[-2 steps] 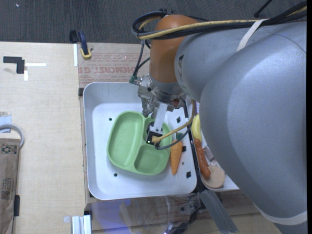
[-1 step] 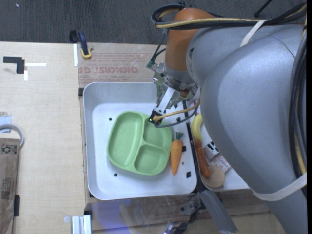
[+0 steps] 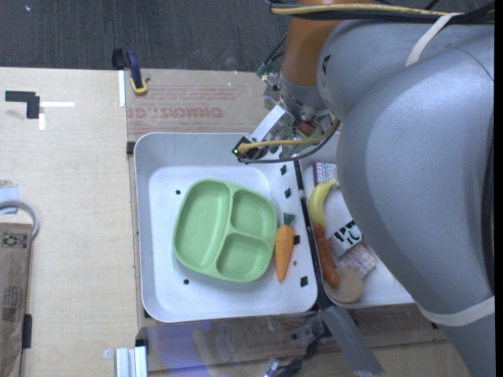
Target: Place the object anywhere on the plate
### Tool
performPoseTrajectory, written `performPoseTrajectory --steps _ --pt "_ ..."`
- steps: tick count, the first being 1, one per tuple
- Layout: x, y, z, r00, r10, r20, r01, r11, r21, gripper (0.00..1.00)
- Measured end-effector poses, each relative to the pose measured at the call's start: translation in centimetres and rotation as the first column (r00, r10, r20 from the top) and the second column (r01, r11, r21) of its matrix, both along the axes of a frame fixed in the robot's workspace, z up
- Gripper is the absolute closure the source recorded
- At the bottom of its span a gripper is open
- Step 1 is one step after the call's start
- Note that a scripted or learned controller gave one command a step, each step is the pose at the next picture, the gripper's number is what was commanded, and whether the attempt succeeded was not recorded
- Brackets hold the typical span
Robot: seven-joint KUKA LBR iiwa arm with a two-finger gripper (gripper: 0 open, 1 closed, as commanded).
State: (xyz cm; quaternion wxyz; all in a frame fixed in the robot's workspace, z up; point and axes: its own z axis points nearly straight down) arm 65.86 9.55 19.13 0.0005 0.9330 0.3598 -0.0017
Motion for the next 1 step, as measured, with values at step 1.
performPoseTrajectory --steps 1 --pt "-7.57 -0.50 -0.08 0.787 0.617 -0.002 -0.617 0.787 0.004 1.00"
